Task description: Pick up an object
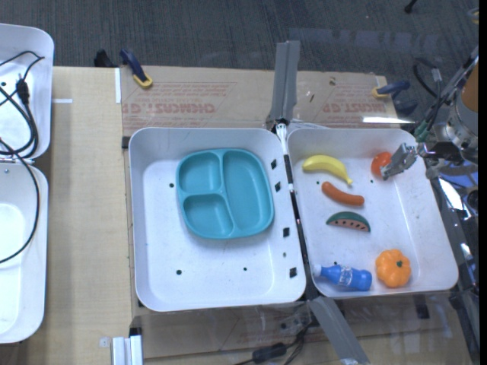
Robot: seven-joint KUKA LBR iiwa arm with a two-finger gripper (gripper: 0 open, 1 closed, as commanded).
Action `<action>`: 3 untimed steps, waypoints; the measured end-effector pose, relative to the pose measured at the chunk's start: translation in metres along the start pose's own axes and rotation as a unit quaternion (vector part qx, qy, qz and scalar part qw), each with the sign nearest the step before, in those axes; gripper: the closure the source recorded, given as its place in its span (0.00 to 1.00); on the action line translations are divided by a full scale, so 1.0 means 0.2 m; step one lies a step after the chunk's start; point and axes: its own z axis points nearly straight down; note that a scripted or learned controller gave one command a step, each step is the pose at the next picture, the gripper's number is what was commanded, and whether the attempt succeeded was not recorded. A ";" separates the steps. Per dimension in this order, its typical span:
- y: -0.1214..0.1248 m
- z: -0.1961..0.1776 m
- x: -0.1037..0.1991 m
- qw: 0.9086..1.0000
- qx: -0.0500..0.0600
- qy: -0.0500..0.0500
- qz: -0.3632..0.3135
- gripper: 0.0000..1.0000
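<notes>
1. At the right bin's far right corner, you see the gripper reaching in low, beside a red tomato.
2. You cannot tell its grip state.

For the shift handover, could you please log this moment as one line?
gripper: over right bin far corner, beside red object | grasp: none visible | banana, sausage, pumpkin: untouched
</notes>
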 end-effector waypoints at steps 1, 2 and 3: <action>0.15 0.53 0.26 1.000 0.001 0.000 0.000 0.00; 0.21 0.83 0.30 1.000 0.000 0.000 0.000 0.00; 0.21 0.78 0.29 1.000 0.001 -0.001 0.003 1.00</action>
